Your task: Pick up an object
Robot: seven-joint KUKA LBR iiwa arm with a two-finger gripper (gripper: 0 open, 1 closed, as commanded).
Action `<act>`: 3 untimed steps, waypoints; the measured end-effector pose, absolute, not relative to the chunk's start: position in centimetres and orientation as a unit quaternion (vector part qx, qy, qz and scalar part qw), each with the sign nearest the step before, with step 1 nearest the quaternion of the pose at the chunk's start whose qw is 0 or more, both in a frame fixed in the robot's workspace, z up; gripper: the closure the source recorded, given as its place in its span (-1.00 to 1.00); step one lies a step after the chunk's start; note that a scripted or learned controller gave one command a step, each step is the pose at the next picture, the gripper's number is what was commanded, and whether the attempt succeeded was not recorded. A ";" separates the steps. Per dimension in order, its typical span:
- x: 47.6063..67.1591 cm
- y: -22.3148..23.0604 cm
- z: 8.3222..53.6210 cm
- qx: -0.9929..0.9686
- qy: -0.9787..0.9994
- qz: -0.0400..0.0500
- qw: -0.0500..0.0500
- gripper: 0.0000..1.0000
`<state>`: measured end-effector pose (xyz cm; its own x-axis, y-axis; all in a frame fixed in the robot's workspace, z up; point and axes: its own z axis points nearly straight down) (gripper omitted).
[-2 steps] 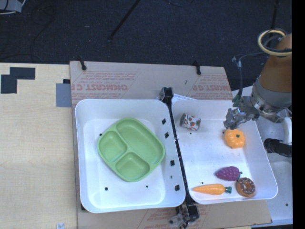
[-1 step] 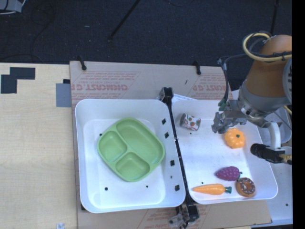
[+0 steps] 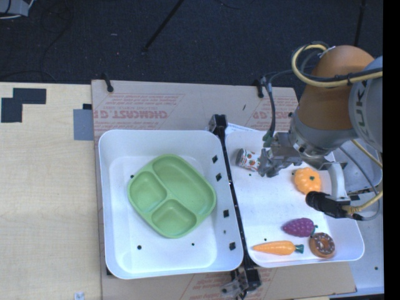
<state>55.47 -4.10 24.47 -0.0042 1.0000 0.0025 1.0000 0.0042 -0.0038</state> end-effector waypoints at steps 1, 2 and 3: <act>53.9 0.8 23.0 -0.706 -0.708 0.001 0.003 1.00; 53.1 6.1 23.8 -0.705 -0.709 0.000 0.002 1.00; 52.1 11.1 22.3 -0.706 -0.709 0.002 0.003 1.00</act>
